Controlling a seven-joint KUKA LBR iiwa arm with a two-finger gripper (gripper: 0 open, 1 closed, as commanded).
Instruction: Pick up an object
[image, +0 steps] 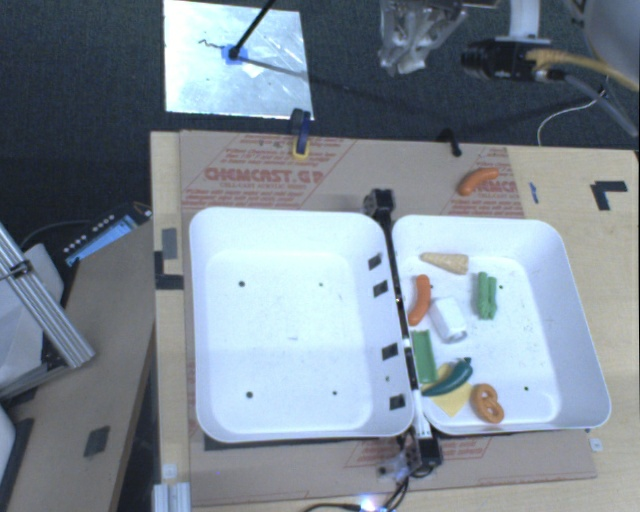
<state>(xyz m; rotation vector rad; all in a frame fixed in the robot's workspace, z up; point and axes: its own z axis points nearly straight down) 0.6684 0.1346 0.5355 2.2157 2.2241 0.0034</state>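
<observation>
We see the gripper (415, 42) at the top of the camera view, above the dark floor and beyond the far edge of the bench. Its outline is pale and blurred, so we cannot tell whether the jaws are released or clenched. Nothing shows between them.

All candidate objects lie well apart from the jaws, toward the near side of the view.

- The orange sausage (478, 181) is the closest to the jaws. It lies on the brown cardboard sheet (260, 172), outside both bins, down and slightly right of the jaws.
- The right bin (570, 300) sits farther down from the jaws and holds the remaining items.
- The tan wedge (445, 262) is the bin item nearest the jaws.
- Beyond it lie the orange carrot (421, 298), by the bin's left wall, and the green block (485, 295), to the carrot's right.
- The white cylinder (448, 320) lies between them, a little farther from the jaws.
- The green strip (424, 355) and the dark green pepper (450, 378) follow; the pepper touches the strip's far end.
- The yellow piece (452, 401) lies partly under the pepper.
- The brown pretzel (488, 402) is farthest from the jaws, just beside the yellow piece.

The left bin (210, 300) lies down and left of the jaws. A shiny sheet (237, 58) lies on the floor, left of the jaws.
</observation>
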